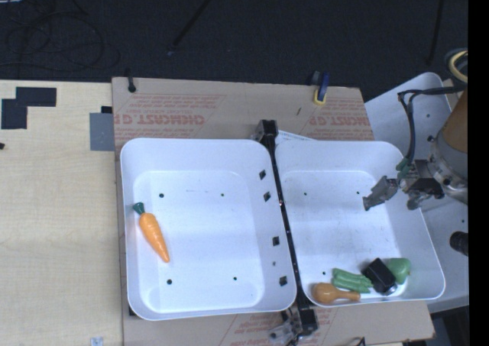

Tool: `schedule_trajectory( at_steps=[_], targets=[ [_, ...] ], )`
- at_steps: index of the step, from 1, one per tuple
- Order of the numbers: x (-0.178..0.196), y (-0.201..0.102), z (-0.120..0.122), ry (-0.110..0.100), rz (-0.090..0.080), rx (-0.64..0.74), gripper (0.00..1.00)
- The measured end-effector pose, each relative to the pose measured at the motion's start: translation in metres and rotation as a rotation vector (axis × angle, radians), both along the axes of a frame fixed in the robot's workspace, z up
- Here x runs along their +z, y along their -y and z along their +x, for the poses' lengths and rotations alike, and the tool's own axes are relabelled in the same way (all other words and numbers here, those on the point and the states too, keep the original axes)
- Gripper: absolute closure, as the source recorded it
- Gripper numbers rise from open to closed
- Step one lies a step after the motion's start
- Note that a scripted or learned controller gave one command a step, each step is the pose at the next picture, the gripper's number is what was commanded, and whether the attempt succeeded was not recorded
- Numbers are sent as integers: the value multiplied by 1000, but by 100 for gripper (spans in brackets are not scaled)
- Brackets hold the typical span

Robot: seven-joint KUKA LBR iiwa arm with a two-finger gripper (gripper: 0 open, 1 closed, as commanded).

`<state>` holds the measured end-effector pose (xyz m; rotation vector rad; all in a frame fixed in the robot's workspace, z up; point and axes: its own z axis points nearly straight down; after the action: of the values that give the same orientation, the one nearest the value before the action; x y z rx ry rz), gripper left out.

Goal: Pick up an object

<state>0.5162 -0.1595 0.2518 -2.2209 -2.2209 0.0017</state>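
An orange carrot (153, 236) with a green top lies at the left side of the left bin (195, 155). In the front right corner of the right bin (336, 155) sit a green pod-shaped toy (351, 279), a black block (380, 276), a light green rounded piece (399, 266) and a tan gourd-shaped toy (335, 293), packed close together. My gripper (396, 198) hangs over the right bin's right side, well behind that cluster. Its fingers stand open and nothing is between them.
A black divider clip strip (276, 215) runs between the two bins. The bins rest on a cardboard sheet (229, 108) with a blue and yellow clamp (320, 88) at its back edge. The arm's cables (412, 119) hang at the right.
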Motion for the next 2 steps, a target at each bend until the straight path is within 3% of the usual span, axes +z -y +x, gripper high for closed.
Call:
schedule_trajectory(
  at_steps=[1,2],
  targets=[
    [126,-83,13,9,0,8,0],
    [252,-157,9,14,2,10,0]
  ],
)
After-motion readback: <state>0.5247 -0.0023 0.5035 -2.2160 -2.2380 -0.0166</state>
